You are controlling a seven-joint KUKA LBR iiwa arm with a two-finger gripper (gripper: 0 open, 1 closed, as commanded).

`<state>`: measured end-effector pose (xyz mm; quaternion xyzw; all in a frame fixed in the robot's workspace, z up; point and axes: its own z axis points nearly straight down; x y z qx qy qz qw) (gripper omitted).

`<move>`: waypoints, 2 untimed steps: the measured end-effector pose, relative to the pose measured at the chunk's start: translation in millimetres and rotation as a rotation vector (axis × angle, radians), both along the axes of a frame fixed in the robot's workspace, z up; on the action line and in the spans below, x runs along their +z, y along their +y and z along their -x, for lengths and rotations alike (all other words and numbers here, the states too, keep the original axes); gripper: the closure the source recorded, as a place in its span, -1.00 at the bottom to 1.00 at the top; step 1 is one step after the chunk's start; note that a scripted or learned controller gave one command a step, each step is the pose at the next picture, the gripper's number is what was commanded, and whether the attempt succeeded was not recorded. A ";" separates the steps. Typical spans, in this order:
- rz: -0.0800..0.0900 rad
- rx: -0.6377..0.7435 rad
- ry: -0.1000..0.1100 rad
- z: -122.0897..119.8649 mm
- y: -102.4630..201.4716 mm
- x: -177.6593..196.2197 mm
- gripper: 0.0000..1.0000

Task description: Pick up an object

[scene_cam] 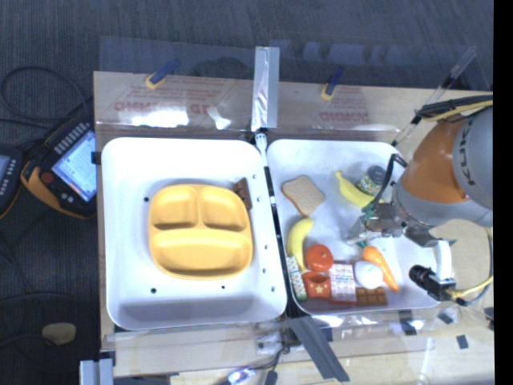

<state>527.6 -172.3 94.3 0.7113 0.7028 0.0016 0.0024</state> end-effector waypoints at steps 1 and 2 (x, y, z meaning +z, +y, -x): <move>-0.003 -0.024 0.013 1.7 37.0 29.3 1.00; -0.003 -0.024 0.013 1.7 36.8 29.3 -1.00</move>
